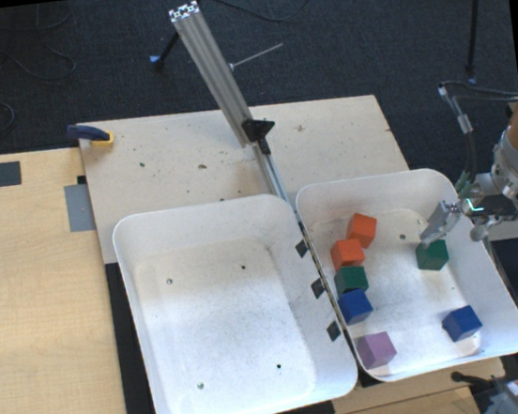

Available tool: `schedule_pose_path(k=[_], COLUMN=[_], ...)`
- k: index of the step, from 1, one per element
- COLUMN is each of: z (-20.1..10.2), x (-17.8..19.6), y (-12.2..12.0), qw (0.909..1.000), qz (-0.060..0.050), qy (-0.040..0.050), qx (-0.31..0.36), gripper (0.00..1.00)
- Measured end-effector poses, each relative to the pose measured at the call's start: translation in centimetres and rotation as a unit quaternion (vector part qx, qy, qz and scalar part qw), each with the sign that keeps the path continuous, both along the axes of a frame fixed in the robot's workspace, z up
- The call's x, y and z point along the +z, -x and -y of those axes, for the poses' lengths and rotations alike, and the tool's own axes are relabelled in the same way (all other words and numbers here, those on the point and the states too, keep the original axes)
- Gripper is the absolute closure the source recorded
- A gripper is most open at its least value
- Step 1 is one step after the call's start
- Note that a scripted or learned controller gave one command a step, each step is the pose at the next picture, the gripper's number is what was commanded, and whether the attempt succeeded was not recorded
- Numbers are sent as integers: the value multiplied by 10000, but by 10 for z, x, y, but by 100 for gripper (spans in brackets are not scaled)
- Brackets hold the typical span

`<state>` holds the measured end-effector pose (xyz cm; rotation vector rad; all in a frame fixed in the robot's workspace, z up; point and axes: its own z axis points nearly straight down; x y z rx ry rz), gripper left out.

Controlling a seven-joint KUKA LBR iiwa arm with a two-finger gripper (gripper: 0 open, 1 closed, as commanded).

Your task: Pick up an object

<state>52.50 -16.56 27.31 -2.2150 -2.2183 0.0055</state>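
Left bin (153, 263): nearest me along its front rim, bare white floor with a few dark specks.
Right bin (500, 312): holds all the blocks.
Middle column: orange block (363, 229), second orange (346, 252), green (351, 279), blue (354, 305), running down beside the divider, touching or nearly so.
Front of right bin: purple block (376, 349) on the left, another blue block (462, 322) on the right.
Likely target: dark green block (432, 255), alone near the right wall, resting on the bin floor.
Gripper (443, 221): reaching in from the right, tip just above and beside that dark green block; whether it is parted or closed I cannot tell.
Progress: nothing lifted yet, as far as I can judge; the approach looks made, while the grasp and the raise are left.
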Motion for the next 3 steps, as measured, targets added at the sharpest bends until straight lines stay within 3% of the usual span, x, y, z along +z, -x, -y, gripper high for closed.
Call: schedule_pose_path(k=[1, 3], z=[1, -5], x=[2, -96], y=[-1, 1], qw=[10000, 10000], qz=[23, -9], qy=[6, -4], qx=[-15, -26], gripper=[0, 0])
